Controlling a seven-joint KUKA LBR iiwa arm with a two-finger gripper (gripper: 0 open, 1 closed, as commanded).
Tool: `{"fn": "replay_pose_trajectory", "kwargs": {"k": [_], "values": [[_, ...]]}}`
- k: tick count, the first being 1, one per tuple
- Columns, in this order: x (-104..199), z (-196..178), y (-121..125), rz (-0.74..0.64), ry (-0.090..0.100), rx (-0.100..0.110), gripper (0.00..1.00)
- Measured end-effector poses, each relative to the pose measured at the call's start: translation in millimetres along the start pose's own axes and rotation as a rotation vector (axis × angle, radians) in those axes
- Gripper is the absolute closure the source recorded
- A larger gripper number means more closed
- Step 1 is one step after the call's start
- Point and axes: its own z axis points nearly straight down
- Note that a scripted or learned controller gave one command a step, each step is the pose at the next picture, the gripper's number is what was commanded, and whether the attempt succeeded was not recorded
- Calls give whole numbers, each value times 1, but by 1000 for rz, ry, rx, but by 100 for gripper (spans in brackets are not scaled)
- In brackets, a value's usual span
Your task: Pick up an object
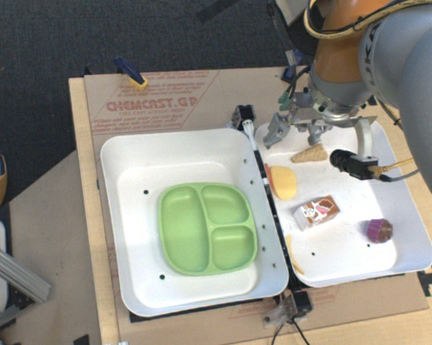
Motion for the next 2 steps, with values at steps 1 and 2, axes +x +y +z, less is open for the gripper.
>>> {"fn": "replay_pose_trajectory", "kwargs": {"k": [1,2], "values": [[35,-40,25,3,0,0,0],[20,-160,25,7,-2,-7,0]]}}
